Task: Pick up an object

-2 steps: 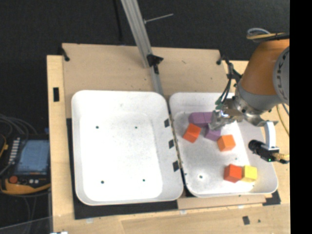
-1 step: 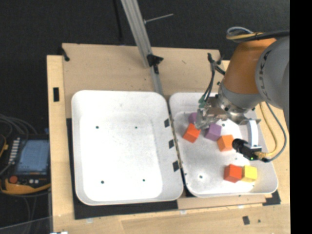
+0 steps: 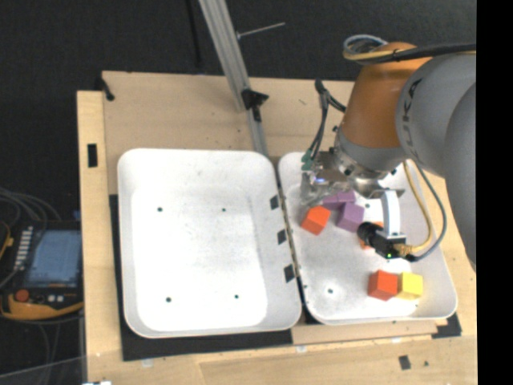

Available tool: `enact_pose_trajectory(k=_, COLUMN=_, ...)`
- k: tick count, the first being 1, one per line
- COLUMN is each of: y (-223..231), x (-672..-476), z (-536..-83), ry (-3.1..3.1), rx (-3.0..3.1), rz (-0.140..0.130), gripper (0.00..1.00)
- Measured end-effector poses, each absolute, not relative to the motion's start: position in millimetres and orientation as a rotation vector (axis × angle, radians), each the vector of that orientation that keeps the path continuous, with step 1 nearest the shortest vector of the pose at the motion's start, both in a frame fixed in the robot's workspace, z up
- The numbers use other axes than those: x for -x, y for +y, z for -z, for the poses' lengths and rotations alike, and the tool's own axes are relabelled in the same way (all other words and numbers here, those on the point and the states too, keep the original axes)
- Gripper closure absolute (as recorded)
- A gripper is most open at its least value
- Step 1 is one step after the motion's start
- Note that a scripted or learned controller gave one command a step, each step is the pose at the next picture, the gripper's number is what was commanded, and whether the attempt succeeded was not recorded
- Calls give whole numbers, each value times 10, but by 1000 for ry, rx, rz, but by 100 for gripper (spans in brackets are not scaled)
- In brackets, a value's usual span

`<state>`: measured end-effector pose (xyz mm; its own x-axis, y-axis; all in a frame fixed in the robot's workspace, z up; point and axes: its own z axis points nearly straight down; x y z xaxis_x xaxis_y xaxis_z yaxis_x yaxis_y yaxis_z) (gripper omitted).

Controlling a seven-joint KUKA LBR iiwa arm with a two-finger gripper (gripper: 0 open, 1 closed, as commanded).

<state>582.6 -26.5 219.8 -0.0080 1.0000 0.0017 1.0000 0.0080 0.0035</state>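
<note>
2 shallow white bins sit side by side on a bench. The arm point(image 3: 417, 95) reaches over the right bin point(image 3: 345, 295), its gripper point(image 3: 325, 184) low near the bin's far left corner; whether it is open or closed cannot be told. Just beside it lie an orange block point(image 3: 315, 220) and a purple block point(image 3: 349, 212), touching. Near the bin's near right corner, another orange block point(image 3: 384, 285) touches a yellow block point(image 3: 411, 285). The left bin point(image 3: 200, 239) adjoins.

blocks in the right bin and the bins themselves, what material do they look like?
Orange block, purple block, yellow block: flat saturated colour, matte, crisp edges; probably painted wood or foam, can't tell which. Right bin and left bin: smooth white with rounded moulded rims, likely plastic.
</note>
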Motion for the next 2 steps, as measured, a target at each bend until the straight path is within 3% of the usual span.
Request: enact_pose_trajectory(k=2, y=862, x=-5970, z=-2234, ry=2230, rx=-2213, rz=-2, gripper=100)
